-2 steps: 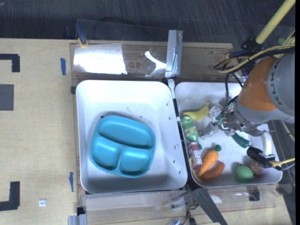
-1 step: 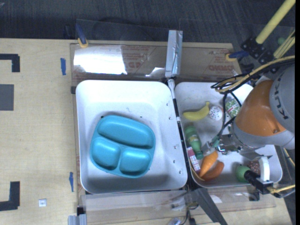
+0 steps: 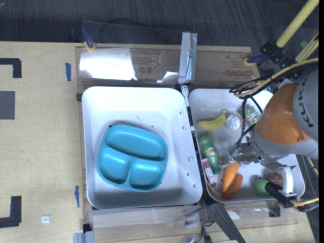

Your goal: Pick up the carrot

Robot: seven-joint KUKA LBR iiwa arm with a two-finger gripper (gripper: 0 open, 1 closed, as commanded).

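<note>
The arm [image 3: 286,118], grey with its orange band, reaches in from the right and hangs over the right bin [image 3: 202,97], and its bulk hides most of the gripper [image 3: 243,156]; only some dark metal shows near the upper end of the carrot [image 3: 231,178], and whether the gripper is spread or closed, or has hold of anything, cannot be told from this angle. The carrot lies in the lower middle of the right bin, orange, tilted slightly, its top end just below the gripper parts, touching or nearly so. Left of it, along the bin's left wall, stands a green bottle [image 3: 208,153] with a pink-labelled item just below it. Above these lie a yellow banana [image 3: 213,121] and a small speckled white ball [image 3: 233,121] just beside it. A green round object [image 3: 261,186] sits to the right of the carrot, near the bin's lower rim, and a small brown item lies just above it. The left bin [image 3: 101,105] holds a blue divided plate [image 3: 132,157], set slightly left of centre, with bare white floor around it on all sides. The right bin is crowded: the carrot has the bottle close on its left and the lower wall near below. The counter [image 3: 35,135] stretches bare to the left.
</note>
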